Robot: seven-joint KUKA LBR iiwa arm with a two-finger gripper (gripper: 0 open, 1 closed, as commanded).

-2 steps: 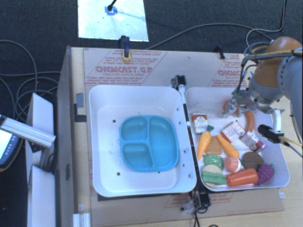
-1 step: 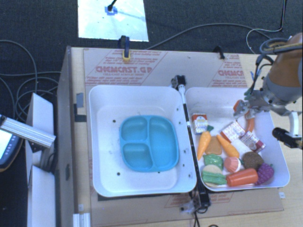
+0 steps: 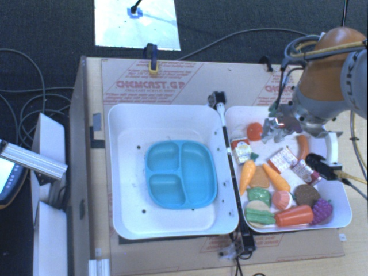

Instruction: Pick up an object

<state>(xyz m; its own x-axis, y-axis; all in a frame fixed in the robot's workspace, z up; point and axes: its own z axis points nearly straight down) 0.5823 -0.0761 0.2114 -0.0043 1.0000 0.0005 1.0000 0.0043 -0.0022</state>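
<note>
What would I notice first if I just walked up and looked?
Probably the bright blue divided plate, alone in the left bin. Next, the right bin, heaped with toy food: carrots, a tomato and purple grapes. Above its far end hangs the robot arm with its tool.

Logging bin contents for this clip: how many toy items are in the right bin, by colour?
Orange or red plastic foods: 6
Green pieces: 2
Purple grape bunch: 1
Brown round piece: 1
Printed packets: 3
Tan round piece: 1
Total: 14, roughly; clutter hides some.
</note>
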